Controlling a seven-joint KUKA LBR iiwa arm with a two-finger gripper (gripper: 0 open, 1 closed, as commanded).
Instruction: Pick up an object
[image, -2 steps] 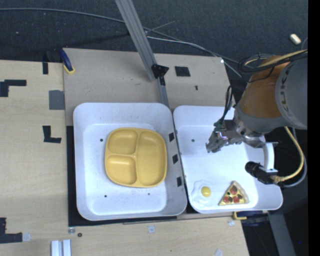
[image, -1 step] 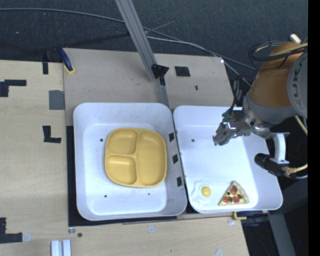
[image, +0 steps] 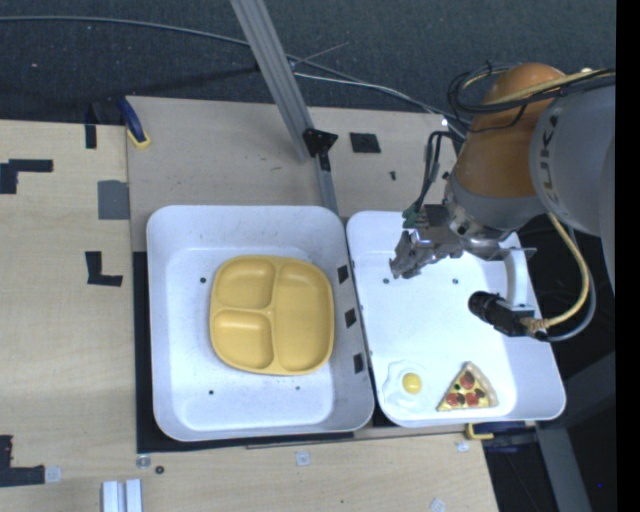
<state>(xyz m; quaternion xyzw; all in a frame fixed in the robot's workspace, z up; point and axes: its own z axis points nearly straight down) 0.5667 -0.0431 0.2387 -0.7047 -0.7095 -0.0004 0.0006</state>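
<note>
A yellow divided plate (image: 271, 313) lies in the middle of the left white bin (image: 175, 240). In the right bin (image: 430, 330), near its front edge, a toy fried egg (image: 408, 383) lies beside a toy pizza slice (image: 468, 389). My gripper (image: 405, 262) hangs over the far left part of the right bin, well behind the egg and the pizza slice. Nothing shows between its fingers, and their spread is too small to make out.
A slanted metal pole (image: 285, 85) crosses the bench behind the bins. Black cables and a black fitting (image: 497, 310) hang from the wrist over the right bin. Tape marks dot the bench on the left.
</note>
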